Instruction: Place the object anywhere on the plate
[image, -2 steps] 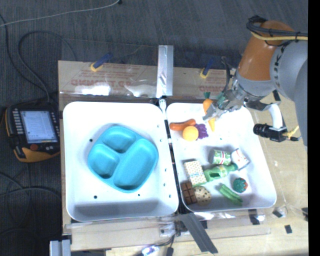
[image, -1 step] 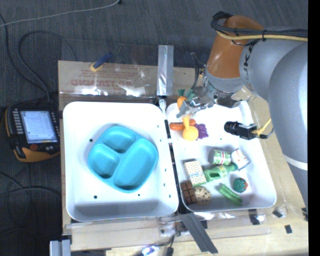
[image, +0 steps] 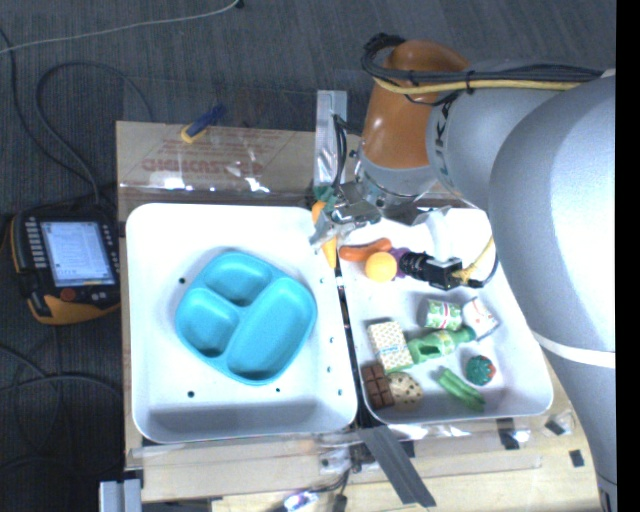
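A blue plate (image: 245, 318) with three compartments lies in the left bin (image: 160, 400), with nothing on it. My gripper (image: 332, 222) hangs over the far end of the wall between the two bins, at the right bin's back left corner. A small orange and green bit (image: 318, 208) shows right beside it; whether it is held is unclear. Just right of the gripper lie an orange carrot-like piece (image: 362, 247) and an orange ball (image: 380, 265). The grey arm with its orange band (image: 405, 130) covers the right bin's back right part.
The right bin (image: 530, 385) holds several toy foods: a green can (image: 443, 315), a small white box (image: 481, 318), a green bottle (image: 436, 345), a pale waffle block (image: 389, 343), a chocolate piece (image: 374, 380), a cookie (image: 405, 389), a green pod (image: 460, 388) and a green-red ball (image: 481, 370).
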